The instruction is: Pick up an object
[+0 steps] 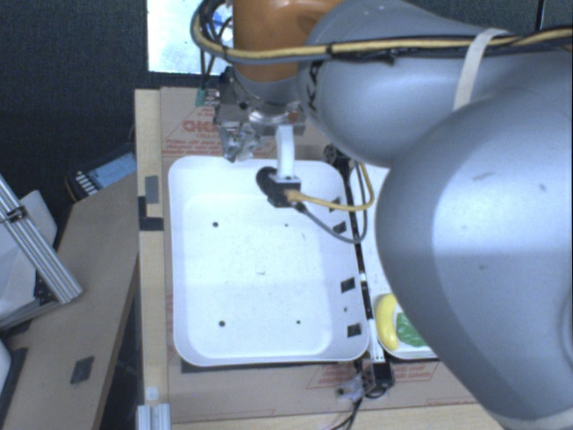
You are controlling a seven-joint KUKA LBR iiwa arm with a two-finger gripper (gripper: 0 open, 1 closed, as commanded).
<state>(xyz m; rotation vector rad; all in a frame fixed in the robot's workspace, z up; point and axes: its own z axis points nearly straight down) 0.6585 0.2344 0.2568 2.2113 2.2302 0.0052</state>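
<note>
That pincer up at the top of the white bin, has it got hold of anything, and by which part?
It cannot be told. The pincer hangs over the far rim of the left bin, and nothing shows in it, but its tips are too blurred to judge.

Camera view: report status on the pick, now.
End effector over the far edge of the left bin, fingers unclear. Yellow-green object in the right bin, untouched. Arm covers most of that bin.

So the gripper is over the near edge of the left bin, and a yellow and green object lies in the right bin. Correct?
Not quite. The camera view shows the gripper over the far edge of the left bin, not the near edge. The yellow and green object does lie in the right bin.
</note>
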